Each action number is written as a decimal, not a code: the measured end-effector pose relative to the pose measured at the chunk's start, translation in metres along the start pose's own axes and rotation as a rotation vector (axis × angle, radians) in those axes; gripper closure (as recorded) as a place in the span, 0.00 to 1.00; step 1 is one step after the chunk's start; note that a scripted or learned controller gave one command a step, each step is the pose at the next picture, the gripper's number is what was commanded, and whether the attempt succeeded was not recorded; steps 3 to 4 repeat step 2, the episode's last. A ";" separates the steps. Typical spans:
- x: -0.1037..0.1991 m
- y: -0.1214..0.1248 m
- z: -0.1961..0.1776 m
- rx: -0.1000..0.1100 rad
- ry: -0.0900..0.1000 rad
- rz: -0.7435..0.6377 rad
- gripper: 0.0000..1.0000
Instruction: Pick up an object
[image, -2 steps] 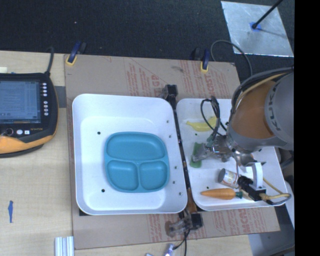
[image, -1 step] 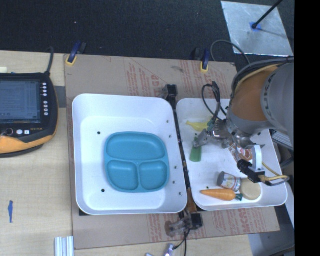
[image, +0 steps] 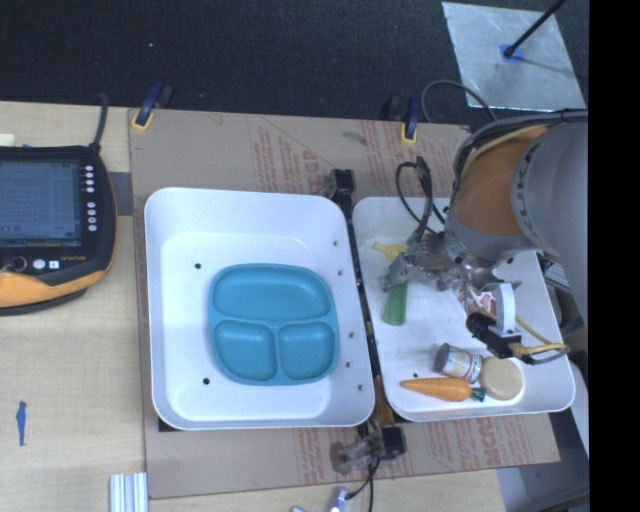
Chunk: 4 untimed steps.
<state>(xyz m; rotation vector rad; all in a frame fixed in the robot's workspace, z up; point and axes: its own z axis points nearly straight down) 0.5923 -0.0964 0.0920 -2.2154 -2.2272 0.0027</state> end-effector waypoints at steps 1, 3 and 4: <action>-0.001 0.000 -0.010 0.001 -0.001 -0.001 1.00; 0.054 -0.014 -0.100 0.001 0.002 0.002 1.00; 0.054 -0.014 -0.100 0.001 0.002 0.002 1.00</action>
